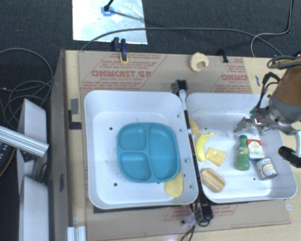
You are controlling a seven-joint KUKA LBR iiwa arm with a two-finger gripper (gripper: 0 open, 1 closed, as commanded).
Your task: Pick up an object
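Blue tray [148, 152], green bottle [242, 154]

The grey KUKA arm [291, 97] reaches in from the right edge of the camera view, its orange band lying above the wrist and a dark cable looping along its upper side. The wrist bends downward and toward the left, carrying the gripper [247, 126] low at the far right part of the scene. The gripper's metal end points left and down, but its tip is too small and blurred to read further.
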